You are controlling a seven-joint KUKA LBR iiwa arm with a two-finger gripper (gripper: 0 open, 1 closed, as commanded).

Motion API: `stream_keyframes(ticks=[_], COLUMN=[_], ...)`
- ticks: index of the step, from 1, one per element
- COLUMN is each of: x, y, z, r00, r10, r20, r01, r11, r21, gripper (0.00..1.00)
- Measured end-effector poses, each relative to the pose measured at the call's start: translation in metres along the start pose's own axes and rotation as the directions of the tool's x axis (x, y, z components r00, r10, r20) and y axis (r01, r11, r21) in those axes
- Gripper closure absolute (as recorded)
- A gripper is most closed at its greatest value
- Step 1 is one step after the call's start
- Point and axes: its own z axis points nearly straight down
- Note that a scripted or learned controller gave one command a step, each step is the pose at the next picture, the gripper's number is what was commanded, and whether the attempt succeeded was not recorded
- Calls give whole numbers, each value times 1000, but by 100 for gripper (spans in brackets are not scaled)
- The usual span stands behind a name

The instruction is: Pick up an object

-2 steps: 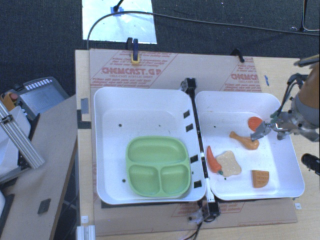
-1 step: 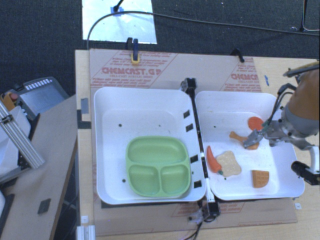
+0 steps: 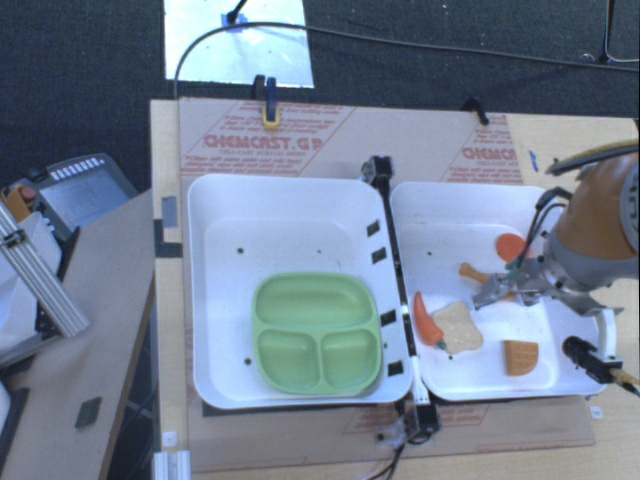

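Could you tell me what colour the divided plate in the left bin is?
The divided plate is light green, seen in the camera view.

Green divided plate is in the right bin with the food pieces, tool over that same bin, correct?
Not quite. The camera view shows the green divided plate in the left bin, by itself. The food pieces, including the carrot, bread slice and the orange wedge, lie in the right bin, and the tool is over that right bin.
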Motion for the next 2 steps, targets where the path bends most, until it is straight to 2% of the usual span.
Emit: stream_keyframes(ticks=[1,2], x=[-1,1], y=[1,3], z=[-13,-78], r00=[1000,1000], r10=[-1,-3], r20=[2,3], r01=[1,3], r11=[1000,1000], r21=[-5,-9], gripper=[100,100])
